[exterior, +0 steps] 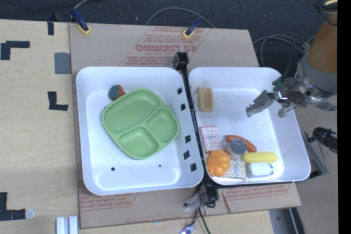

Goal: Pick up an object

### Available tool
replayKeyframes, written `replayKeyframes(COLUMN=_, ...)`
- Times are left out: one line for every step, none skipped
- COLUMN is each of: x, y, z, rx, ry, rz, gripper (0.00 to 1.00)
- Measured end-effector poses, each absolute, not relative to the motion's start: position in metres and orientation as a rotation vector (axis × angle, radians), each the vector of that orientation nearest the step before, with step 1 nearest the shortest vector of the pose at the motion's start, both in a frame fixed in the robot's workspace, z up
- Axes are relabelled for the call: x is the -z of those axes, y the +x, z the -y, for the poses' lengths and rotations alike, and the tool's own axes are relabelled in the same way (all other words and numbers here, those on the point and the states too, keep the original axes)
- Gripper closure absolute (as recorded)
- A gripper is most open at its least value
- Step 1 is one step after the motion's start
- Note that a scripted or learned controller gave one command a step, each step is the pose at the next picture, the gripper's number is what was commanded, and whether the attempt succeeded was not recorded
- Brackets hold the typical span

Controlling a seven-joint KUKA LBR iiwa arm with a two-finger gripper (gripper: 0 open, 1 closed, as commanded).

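My gripper [270, 105] hangs over the right bin [285, 164], toward its far right part, with my 2 fingers spread wide and nothing between them. One finger [258, 106] points left over the bare white floor; the other sits just right of it near the bin's right wall.

The things I could pick lie left of and nearer than my fingers. A tan block [204, 99] rests near the bin's left wall, on the far side. Nearer, a small red-and-white packet [210, 137] lies beside that same wall. In the near part sit an orange fruit [219, 163], a carrot [245, 142] with a grey round piece [237, 146] touching it, a yellow corn cob [260, 157] and a white block [260, 170] just beside the corn.

The left bin [88, 118] holds a green divided plate [140, 123], with a small teal and orange object [115, 92] at its far left edge.
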State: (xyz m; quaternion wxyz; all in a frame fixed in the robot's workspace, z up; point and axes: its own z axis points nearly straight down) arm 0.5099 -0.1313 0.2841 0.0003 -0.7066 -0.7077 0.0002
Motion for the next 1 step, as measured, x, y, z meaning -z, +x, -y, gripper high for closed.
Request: replayKeyframes(x=-0.1831, y=0.5429, z=0.0915, rx=-0.003, ry=-2.217, rz=2.221, gripper=0.00)
